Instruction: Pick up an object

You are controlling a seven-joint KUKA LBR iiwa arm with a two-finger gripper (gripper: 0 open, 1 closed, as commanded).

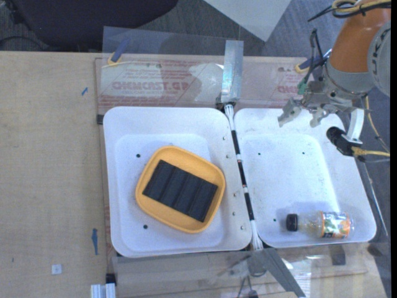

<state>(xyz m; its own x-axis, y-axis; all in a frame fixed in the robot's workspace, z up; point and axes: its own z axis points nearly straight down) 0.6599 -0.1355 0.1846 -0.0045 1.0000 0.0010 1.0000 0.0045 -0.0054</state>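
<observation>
The robot's claw (303, 112) hangs over the far rim of the right bin (273, 160), its two pale fingers (288, 114) spread apart with nothing between them. Above it rises the grey wrist and the orange band of the arm (356, 39), trailing yellow and black cables. Near the front of that same bin, well apart from the claw, a small bottle (322, 223) lies on its side, black cap pointing left; its label looks orange and green, though it is too blurred to read. Nothing lies between claw and bottle but bare white floor. The left bin (118, 166) holds a yellow tray (146, 182) set at a tilt, carrying a dark ribbed slab (183, 190). Both bins sit side by side on a pale wooden bench (43, 166), with a clear plastic sheet (155, 82) behind them and grey carpet beyond.
</observation>
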